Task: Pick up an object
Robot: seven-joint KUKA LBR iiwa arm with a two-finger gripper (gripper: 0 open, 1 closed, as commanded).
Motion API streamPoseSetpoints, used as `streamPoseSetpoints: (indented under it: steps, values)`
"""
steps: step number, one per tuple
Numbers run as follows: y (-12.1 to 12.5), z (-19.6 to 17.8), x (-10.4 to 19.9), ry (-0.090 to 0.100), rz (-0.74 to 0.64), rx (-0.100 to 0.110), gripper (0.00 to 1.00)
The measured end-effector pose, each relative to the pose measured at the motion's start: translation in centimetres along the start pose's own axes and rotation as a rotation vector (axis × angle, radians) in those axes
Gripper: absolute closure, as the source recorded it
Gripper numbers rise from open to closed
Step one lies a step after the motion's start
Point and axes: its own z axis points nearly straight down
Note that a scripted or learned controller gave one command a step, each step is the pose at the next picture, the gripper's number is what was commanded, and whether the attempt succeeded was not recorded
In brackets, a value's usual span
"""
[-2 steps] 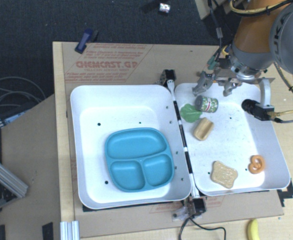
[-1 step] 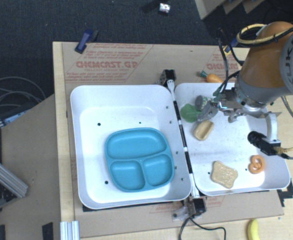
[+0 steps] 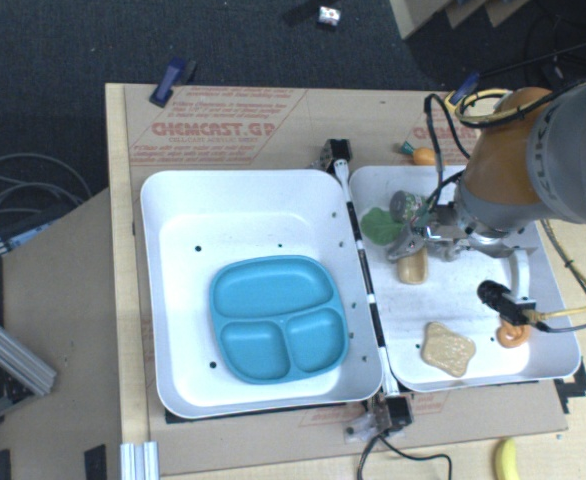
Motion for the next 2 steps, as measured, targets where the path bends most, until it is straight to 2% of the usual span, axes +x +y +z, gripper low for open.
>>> streamPoseSetpoints:
  steps: [1, 2]
  values:
    - [0.1, -1.1, 0.0, 0.0, 0.0, -0.003, 1.0]
    - [0.0, -10.2, 6.5, 0.001, -0.003, -0.005, 1.0]
